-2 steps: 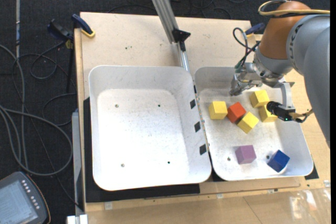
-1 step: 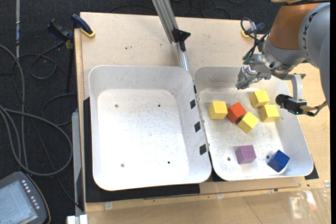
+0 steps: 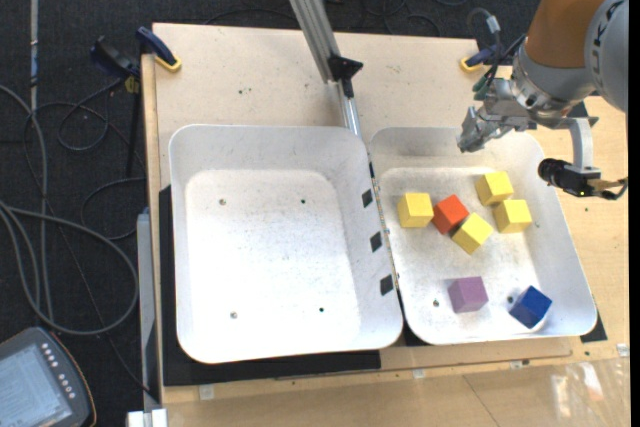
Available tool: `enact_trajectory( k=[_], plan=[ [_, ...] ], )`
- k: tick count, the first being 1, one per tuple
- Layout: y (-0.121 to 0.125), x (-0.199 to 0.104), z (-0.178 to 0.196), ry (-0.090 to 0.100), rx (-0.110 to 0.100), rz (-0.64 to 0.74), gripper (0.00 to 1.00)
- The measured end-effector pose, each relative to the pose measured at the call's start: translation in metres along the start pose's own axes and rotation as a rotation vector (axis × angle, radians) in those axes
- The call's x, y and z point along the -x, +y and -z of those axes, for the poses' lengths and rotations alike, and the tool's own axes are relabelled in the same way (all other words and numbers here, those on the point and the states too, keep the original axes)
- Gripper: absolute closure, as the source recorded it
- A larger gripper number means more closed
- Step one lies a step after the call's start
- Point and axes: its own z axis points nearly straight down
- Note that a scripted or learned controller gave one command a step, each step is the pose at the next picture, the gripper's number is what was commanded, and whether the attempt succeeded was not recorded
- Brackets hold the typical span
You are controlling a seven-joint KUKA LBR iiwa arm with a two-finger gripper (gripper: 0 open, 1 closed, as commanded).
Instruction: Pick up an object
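- We hover our gripper (image 3: 474, 137) over the right bin's (image 3: 570, 265) far rim, nothing visibly held; how far it is open we cannot tell.
- We should target the lone purple block (image 3: 467, 294) or blue block (image 3: 531, 306), descending straight.
- Clustered yellow blocks (image 3: 416, 209) touching the orange block (image 3: 450, 212) would crowd us.

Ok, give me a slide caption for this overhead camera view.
Gripper above right white bin holding four yellow cubes, one orange cube, purple cube, blue cube.

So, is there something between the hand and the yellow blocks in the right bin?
Nothing visible. The hand hovers over the far rim of the right bin, and bare bin floor lies between it and the nearest yellow block.
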Motion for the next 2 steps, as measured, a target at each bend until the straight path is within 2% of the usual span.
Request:
enact_trajectory(
  k=[1, 2],
  plan=[
    [0.011, -0.005, 0.056, 0.000, 0.001, 0.001, 1.00],
    [0.013, -0.005, 0.081, 0.000, -0.002, 0.000, 1.00]
  ],
)
